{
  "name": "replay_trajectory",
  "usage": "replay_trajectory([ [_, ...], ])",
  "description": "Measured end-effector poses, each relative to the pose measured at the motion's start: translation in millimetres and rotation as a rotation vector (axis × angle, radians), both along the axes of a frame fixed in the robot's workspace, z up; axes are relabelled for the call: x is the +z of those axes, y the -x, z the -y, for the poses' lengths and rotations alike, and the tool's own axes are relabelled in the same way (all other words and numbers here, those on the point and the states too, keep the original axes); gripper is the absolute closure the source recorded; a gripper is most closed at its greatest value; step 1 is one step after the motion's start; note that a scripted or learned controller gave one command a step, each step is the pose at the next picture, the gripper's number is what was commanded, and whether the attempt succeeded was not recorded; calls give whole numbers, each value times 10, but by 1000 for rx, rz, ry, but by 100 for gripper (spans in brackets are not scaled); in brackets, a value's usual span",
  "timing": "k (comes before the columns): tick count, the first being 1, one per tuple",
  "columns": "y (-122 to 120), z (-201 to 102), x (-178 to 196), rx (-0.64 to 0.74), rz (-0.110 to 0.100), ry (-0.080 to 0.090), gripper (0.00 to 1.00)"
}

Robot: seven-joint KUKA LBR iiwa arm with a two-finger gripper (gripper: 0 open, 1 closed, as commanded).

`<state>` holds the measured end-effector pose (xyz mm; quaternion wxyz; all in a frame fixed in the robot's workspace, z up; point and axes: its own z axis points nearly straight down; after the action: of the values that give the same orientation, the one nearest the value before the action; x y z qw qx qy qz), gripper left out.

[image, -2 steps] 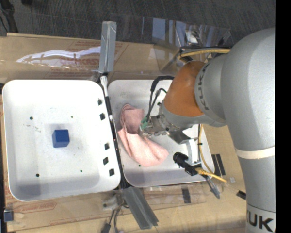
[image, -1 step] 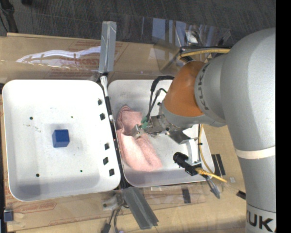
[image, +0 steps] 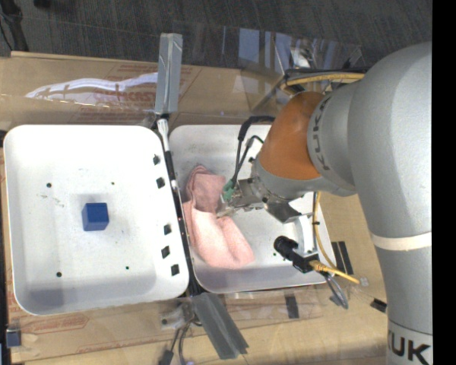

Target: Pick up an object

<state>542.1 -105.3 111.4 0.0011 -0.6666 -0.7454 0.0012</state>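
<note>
Cloth (image: 213, 226) lies lengthwise down the bin, seemingly touching pincer (image: 226, 202).

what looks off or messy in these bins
Nothing looks spilled or broken. The pink cloth lies crumpled and bunched against the left wall of the right bin, not spread flat. The gripper sits at its upper edge. The blue cube rests squarely in the left bin.

so there's a pink cloth (image: 213, 223) crumpled in the right bin (image: 213, 284), bunched against its left wall, running top to bottom; a small blue cube (image: 96, 216) sits flat in the left bin (image: 30, 295), roughly mid-floor
</note>
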Motion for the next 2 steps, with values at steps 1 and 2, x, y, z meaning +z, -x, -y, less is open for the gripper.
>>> replay_trajectory([
  [1, 171, 244, 690, -331, 1, 0, 100],
  [2, 171, 242, 689, -331, 1, 0, 0],
])
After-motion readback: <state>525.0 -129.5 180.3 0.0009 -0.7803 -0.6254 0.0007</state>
